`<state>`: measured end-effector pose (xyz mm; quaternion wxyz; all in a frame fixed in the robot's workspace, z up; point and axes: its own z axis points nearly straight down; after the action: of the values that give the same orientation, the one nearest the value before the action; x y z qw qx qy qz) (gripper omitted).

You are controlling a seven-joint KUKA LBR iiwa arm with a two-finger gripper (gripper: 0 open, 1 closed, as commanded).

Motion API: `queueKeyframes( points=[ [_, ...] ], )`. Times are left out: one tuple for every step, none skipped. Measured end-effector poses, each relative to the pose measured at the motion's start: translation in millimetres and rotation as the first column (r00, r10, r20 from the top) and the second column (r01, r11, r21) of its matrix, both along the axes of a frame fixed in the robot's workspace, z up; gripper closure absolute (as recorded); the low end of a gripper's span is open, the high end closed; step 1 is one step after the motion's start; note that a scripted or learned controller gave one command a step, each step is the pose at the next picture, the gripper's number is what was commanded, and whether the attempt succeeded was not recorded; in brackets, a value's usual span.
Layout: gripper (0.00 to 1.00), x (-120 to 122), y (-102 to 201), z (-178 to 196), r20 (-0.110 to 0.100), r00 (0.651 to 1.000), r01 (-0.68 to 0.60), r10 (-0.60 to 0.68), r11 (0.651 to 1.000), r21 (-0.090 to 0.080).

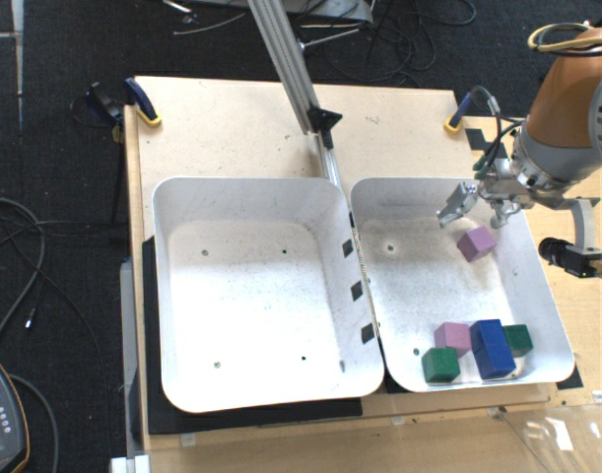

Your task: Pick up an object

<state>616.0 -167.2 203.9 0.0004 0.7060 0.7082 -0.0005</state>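
My gripper [479, 211] hovers over the far right part of the right bin [409, 264], fingers spread open. A small purple block [476, 242] sits just below and between the fingertips, tilted; the fingers are not clamped on it. In the bin's near right corner lies a cluster: a pink block [451, 336], a blue block [492, 348], a green block [440, 365] and a darker green block [518, 339] touching the blue one.
The left bin [241, 294] lies beside the right one, sharing a raised middle wall [358, 274]. A slanted metal rail [286, 57] reaches in from the back. Clamps sit at the bench's back corners [143, 101].
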Motion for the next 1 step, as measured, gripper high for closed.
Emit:
queueKeyframes(
  points=[
    [0.00, -40.2, -52.9, -110.7, -0.001, 1.000, 0.007, -0.007, 1.000, 0.001]
  ],
)
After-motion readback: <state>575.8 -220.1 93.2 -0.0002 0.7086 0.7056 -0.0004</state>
